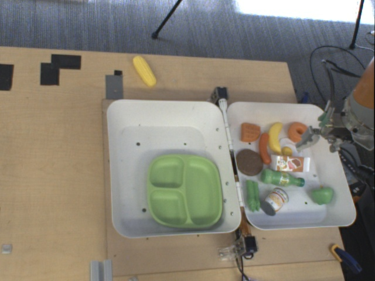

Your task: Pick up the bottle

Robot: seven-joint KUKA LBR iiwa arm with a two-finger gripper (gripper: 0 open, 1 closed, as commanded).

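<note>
Arm mostly cut off at right edge; gripper [313,134] too small to tell finger spread. Green bottle [282,178] lies flat in right bin [337,214], long axis left-right, cap end rightward. Sachet [290,164] just above it, can [275,201] below, brown disc [250,162] left.

One fixed camera overhead, slanted down (both bins [170,116]) — moderately far
</note>
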